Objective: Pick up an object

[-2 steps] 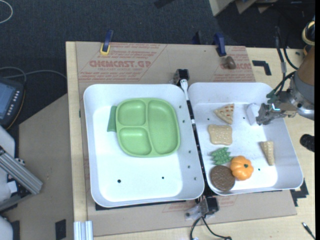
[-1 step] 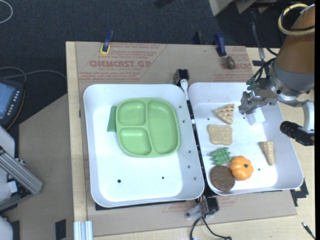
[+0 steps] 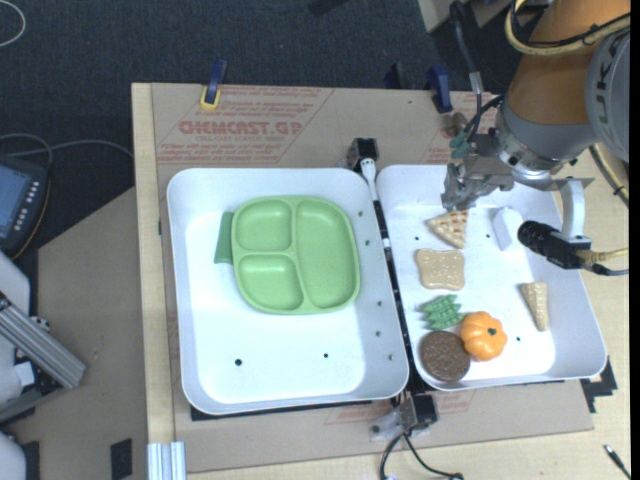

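Claw (image 3: 458, 201) just above pizza slice (image 3: 450, 229)

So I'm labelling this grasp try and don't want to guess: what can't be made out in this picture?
- Gripper: the wrist above hides its tip over the pizza slice, so contact cannot be judged.
- Arm: cut off by the right and top edges.
- Green plate: covers part of a darker green thing at its left side.
- Brown disc: too small to tell what food it is.
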Robot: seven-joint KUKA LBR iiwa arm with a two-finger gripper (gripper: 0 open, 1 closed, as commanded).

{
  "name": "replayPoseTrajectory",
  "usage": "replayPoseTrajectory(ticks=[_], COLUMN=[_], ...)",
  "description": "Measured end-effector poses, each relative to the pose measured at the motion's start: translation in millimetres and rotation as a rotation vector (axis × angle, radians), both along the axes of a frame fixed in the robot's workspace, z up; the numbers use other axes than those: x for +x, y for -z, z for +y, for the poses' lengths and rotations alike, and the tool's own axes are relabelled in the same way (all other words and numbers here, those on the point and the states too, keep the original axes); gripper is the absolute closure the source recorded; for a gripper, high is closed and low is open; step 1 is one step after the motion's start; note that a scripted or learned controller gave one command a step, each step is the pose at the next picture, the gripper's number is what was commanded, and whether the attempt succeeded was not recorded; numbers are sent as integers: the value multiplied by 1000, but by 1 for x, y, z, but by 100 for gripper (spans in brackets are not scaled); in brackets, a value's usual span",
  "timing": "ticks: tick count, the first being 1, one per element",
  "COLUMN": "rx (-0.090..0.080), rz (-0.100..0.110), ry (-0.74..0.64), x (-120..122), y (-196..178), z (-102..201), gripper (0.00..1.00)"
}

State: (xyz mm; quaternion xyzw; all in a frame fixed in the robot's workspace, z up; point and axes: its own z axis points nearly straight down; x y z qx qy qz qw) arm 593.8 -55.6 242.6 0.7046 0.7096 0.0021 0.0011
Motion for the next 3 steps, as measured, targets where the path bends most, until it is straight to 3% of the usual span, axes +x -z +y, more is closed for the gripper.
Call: replayPoseTrajectory(ticks=[1,2,3], rx=[-1,0,-2], rz=[2,1,1], ry=[1,1,5], x=[14,52,53], y=[14,18,9], z=[45,94,98], gripper=[100,100,100])
